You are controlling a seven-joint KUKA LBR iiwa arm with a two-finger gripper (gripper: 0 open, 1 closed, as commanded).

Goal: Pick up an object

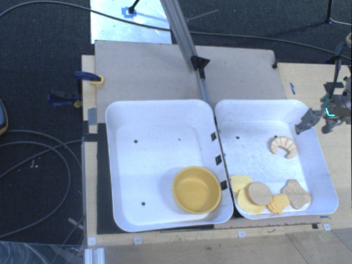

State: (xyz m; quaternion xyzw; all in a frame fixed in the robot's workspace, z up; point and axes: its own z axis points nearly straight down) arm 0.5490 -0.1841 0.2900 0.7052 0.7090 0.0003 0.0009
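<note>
A: Two shallow plastic bins side by side: left white bin (126, 120), right white bin (247, 114). Biggest thing inside?

B: Round yellow plastic bowl (197, 189), in the near right corner of the left white bin.

A: And on the right?

B: Small pretend food. Flat yellow round piece (242, 183), tan round disc (259, 193), tan bumpy cookie shape (297, 194) and little yellow waffle piece (278, 203), bunched together at the near edge. Curved tan toy croissant (284, 146) alone, farther back.

A: Grey claw (318, 124)?

B: Over the right rim, near the croissant. Open or shut? Cannot tell.

A: Best pick?

B: Probably the croissant. Looks light and hard, maybe slippery. Best pinched across the fat middle, not the thin tips.
</note>
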